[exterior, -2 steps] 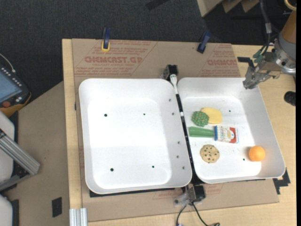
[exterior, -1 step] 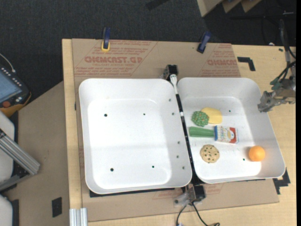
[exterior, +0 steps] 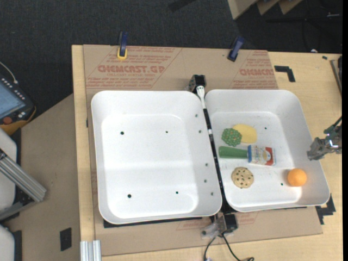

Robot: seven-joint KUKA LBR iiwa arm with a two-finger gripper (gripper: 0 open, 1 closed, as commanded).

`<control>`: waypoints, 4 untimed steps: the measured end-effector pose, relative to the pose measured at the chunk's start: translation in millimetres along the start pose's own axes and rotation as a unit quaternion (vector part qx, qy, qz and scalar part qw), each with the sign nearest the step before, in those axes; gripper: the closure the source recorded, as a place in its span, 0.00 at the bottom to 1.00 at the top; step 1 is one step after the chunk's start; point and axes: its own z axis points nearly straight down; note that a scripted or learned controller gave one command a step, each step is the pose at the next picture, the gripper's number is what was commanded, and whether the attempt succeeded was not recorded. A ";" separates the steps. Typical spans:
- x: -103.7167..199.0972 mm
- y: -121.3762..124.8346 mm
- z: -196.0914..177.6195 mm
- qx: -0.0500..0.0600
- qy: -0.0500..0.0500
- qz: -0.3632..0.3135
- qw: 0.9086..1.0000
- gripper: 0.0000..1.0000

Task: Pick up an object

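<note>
An orange ball [exterior: 296, 177] lies near the right bin's [exterior: 283, 105] right wall, just below-left of the pincer [exterior: 325, 147], whose opening I cannot tell, with cookie [exterior: 242, 177], packet [exterior: 261, 155] and broccoli [exterior: 231, 137] farther left.

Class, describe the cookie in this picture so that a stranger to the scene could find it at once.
Start at the right bin of the two white bins. Near its front, close to the edge it shares with the left bin, lies the cookie, just below the green tube. It is the one flat, tan disc with dark specks; the orange ball to its right is plain and round.
</note>
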 end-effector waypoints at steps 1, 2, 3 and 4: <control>84.7 5.9 -77.7 -0.008 -0.001 -0.008 1.000 1.00; 193.6 29.9 -158.3 -0.010 0.000 -0.010 1.000 1.00; 145.8 1.6 -86.6 0.000 -0.001 0.000 1.000 1.00; 217.0 8.1 -185.4 -0.010 -0.001 -0.006 1.000 1.00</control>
